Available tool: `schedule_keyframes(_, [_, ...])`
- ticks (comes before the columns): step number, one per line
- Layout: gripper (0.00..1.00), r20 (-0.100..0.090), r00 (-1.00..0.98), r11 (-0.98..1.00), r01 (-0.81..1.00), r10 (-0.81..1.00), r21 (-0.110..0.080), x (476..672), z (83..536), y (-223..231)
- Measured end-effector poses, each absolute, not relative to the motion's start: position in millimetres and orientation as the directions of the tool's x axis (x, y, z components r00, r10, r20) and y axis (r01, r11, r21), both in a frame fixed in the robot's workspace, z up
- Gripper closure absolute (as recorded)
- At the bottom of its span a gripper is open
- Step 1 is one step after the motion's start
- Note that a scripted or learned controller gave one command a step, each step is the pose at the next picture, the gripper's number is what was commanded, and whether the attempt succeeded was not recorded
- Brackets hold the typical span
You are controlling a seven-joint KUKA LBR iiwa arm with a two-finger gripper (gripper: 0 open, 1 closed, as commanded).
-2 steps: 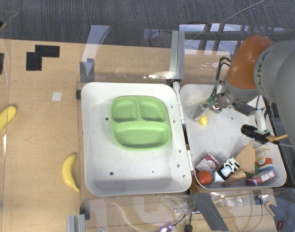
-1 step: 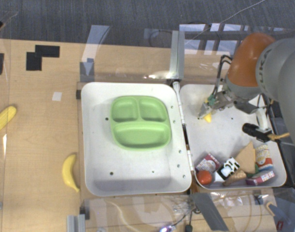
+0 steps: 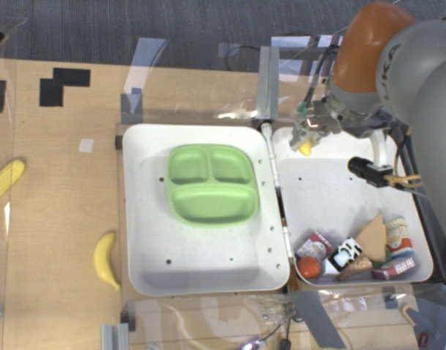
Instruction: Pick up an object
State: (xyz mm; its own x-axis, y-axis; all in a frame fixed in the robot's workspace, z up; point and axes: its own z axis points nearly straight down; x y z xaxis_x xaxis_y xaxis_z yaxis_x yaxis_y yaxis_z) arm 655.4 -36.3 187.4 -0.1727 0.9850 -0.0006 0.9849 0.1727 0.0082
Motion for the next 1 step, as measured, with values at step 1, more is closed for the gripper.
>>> schedule_keyframes(1, [1.00,0.000,-0.230,0.230,0.973,0.973,0.005,573.1,185.5,26.9])
